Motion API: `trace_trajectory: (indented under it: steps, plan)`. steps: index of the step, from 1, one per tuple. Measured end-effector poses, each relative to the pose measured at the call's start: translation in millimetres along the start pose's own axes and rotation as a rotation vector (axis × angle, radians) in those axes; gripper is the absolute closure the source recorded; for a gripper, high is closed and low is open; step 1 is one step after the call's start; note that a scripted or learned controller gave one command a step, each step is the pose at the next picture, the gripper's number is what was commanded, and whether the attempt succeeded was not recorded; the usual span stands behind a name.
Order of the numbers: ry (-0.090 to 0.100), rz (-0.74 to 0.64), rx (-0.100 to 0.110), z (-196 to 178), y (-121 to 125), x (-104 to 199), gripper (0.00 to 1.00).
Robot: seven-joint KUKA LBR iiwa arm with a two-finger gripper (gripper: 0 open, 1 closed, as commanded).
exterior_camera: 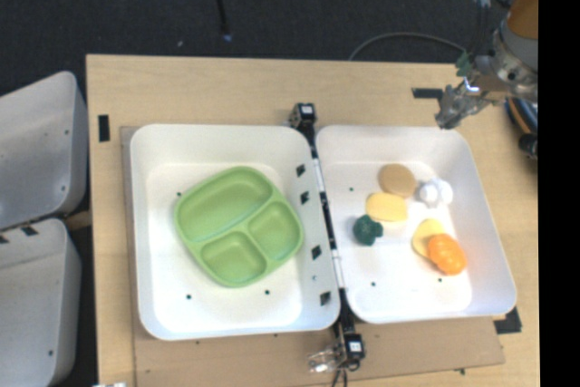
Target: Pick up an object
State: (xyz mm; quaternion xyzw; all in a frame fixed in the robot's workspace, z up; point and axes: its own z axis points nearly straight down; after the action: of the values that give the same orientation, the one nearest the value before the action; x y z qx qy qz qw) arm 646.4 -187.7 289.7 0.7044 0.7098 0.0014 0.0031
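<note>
Gripper (450, 111) above right bin's (485, 195) far rim, finger state unclear; green tray (237, 226) in left bin (145, 222).

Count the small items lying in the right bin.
6: tan piece, white piece, yellow piece, dark green piece, second yellow piece, orange piece overlapping it.

Right bin (471, 195): food pieces (412, 213) clustered tight mid-right; left strip and near floor open. Left bin (145, 195): green tray (238, 226) centre, margins open.
</note>
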Motion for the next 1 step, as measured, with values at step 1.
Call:
trace_trajectory:
  steps: [1]
  plan:
    - [0.002,0.003,0.007,10.3,-20.6,41.0,1.00]
